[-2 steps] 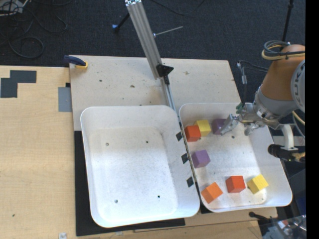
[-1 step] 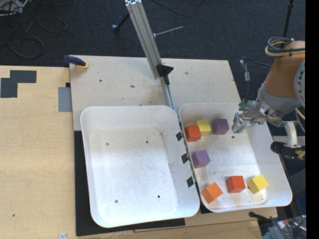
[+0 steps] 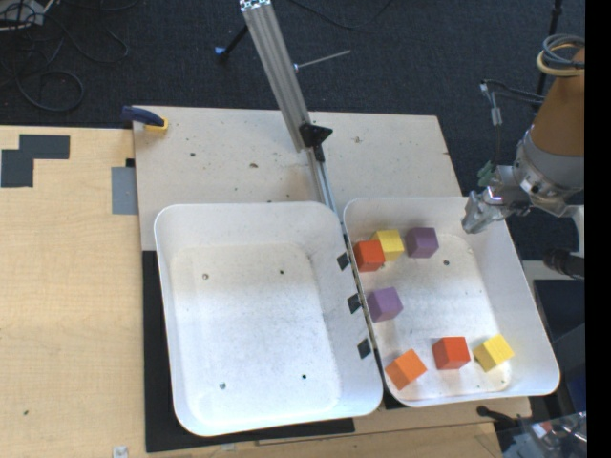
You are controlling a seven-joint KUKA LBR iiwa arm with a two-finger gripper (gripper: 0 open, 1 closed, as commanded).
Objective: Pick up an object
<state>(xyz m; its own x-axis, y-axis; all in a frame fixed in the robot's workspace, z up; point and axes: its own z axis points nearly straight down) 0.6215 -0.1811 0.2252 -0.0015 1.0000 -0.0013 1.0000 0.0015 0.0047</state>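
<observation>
1. Gripper (image 3: pixel 474 219) hovers at right bin (image 3: pixel 535 351) far rim; grip state: cannot tell.
2. Nearest target: purple cube (image 3: pixel 421 241), just left of and below it.
3. Descend straight, straddle cube, avoid yellow cube (image 3: pixel 389 244) alongside.

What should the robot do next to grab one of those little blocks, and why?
Probably move the gripper left and down toward the purple block, the nearest one. The gripper sits at the upper right rim of the right bin and holds nothing, and that block has open floor on its right side, though the yellow block sits close on its left.
</observation>
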